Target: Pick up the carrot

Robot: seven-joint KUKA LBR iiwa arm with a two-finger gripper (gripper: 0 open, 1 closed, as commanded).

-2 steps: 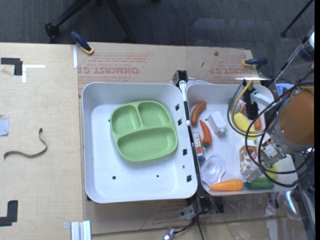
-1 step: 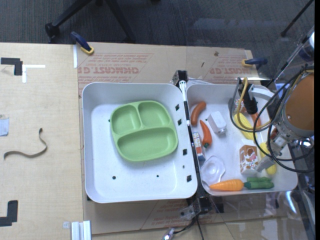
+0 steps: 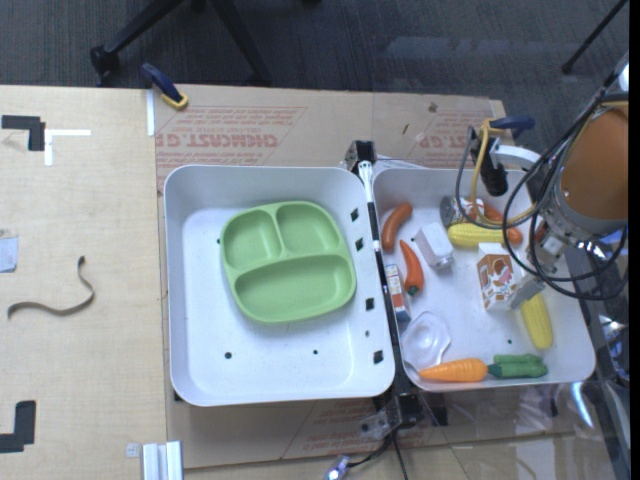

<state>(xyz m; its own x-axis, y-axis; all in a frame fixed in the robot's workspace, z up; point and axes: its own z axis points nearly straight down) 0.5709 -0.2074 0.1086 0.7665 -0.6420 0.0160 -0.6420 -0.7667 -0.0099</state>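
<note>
The carrot [image 3: 455,371] is orange and lies flat along the front wall of the right bin [image 3: 575,363], its tip pointing left. A green piece [image 3: 520,366] sits right at its thick end. My gripper [image 3: 533,273] hangs at the right side of this bin, below the orange band of the arm [image 3: 600,163], amid dark cables. It is beside a small printed carton [image 3: 496,280] and above a yellow corn cob [image 3: 537,319], well back and to the right of the carrot.
The right bin also holds a sausage [image 3: 396,225], a red pepper [image 3: 411,266], a white block [image 3: 433,246], a second corn cob [image 3: 478,235] and a clear cup [image 3: 425,336]. A green divided plate [image 3: 288,261] sits in the left bin [image 3: 190,368].
</note>
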